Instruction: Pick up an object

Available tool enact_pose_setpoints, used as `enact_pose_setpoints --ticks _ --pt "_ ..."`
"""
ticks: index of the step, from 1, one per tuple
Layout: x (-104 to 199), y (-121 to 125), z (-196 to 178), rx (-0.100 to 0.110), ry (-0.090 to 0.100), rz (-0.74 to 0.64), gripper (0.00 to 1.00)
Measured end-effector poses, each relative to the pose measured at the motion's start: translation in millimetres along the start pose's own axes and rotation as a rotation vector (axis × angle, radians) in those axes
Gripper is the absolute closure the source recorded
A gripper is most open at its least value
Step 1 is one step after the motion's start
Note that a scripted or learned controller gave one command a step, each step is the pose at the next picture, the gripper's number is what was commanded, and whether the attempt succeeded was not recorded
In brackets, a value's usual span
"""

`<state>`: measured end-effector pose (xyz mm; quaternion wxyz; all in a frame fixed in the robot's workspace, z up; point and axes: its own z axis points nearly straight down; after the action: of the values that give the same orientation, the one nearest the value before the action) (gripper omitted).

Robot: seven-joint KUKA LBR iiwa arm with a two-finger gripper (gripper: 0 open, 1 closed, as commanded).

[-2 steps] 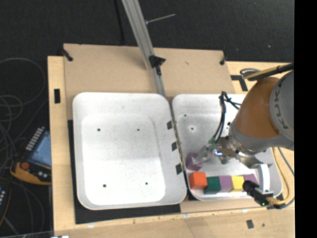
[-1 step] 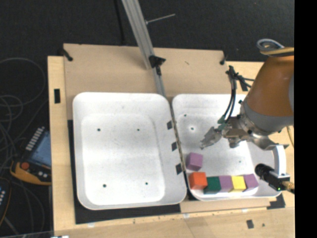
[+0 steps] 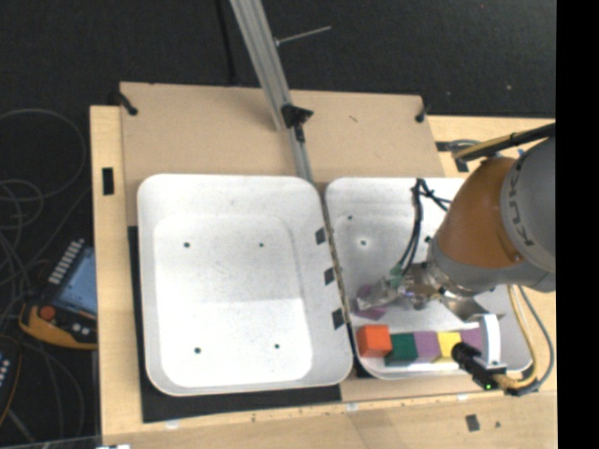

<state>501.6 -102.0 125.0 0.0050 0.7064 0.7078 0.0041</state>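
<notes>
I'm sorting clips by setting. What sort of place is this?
Probably a robotics lab test bench: a grey-and-orange robot arm reaches over two white bins, with loose cables and a handheld controller on the dark floor.

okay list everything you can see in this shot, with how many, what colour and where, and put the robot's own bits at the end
bins: 2, white, side by side on the bench
orange block: 1, orange, near edge of the right bin
green block: 1, green, beside the orange block
purple block: 1, pale purple, next along that row
yellow block: 1, yellow, end of the row, by the arm
rail: 1, grey metal, slanting from the top down to between the bins
handset: 1, orange and black with a blue screen, on the floor at far left
arm: 1, grey with orange band, over the right bin
tool: 1, low over the right bin, above the blocks
</notes>
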Motion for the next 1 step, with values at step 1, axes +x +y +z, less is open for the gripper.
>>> enact_pose_setpoints --ticks 1 --pt "0.5 -0.7 2.3 0.002 0.002 0.004 0.0"
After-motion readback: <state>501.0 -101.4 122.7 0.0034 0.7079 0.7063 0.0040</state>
